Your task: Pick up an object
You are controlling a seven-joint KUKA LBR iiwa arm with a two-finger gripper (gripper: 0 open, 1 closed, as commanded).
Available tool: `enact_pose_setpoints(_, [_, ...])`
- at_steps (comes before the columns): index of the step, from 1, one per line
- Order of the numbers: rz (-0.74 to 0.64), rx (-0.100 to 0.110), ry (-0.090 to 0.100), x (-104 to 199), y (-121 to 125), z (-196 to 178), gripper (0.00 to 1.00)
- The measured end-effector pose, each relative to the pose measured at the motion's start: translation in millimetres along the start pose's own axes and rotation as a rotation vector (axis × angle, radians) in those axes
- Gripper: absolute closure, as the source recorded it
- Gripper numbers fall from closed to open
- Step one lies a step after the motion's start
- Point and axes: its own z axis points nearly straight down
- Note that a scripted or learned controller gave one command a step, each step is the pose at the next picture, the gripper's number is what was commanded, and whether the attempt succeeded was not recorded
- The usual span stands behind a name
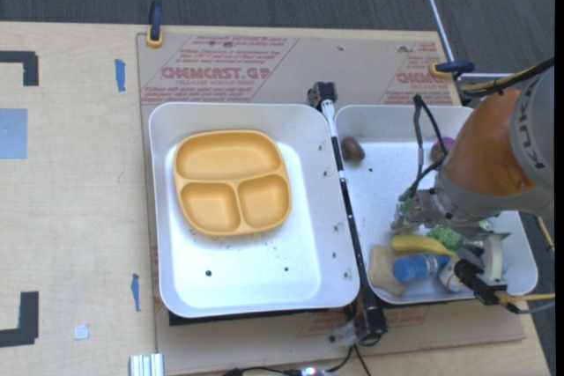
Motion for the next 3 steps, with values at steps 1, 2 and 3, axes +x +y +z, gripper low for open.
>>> enact_pose_setpoints(1, [0.000,0.012,0.002,-18.7,5.5,-60.0,1.00])
enact_pose_setpoints(2, [0.000,0.012,0.000,-71.2,-21.1,-87.4,1.00])
enact_pose_setpoints(3, [0.000,0.013,0.000,-117.5,-21.5,-96.0,1.00])
